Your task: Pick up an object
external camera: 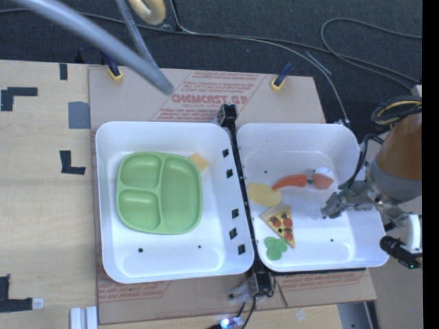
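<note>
While the gripper (336, 205) hovers over the right bin (343, 137), seemingly spread and empty, it must descend onto the carrot (292, 181).

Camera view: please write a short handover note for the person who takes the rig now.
Gripper: low in the right bin, near its right wall. Nothing is seen held in it.
Right bin: orange carrot-shaped toy, a small pink and grey piece at its right end, yellow round piece, pizza slice toy, green piece.
Left bin: green divided plate with a small yellow piece at its upper right edge.
Done: nothing lifted yet.
Left: grasp one object and raise it.
</note>
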Robot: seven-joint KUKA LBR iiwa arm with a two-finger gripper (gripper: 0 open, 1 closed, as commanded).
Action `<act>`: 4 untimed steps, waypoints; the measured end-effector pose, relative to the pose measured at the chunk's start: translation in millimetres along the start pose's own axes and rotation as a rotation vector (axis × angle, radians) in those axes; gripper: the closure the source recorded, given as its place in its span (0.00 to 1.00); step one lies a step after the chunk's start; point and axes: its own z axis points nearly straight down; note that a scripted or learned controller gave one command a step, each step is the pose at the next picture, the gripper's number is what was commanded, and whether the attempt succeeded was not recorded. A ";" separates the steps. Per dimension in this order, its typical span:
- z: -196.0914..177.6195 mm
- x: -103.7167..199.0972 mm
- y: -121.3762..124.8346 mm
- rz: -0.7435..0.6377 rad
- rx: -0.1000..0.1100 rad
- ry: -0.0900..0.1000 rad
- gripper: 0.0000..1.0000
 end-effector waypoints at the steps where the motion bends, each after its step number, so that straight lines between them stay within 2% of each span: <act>1: -61.6 -5.6 -0.5 0.000 -0.002 -0.002 1.00; 2: -114.4 -5.7 0.7 -0.001 -0.002 -0.002 1.00; 3: -101.8 45.0 27.4 -0.005 0.003 0.001 1.00; 4: -95.1 104.6 43.3 -0.006 0.003 0.002 1.00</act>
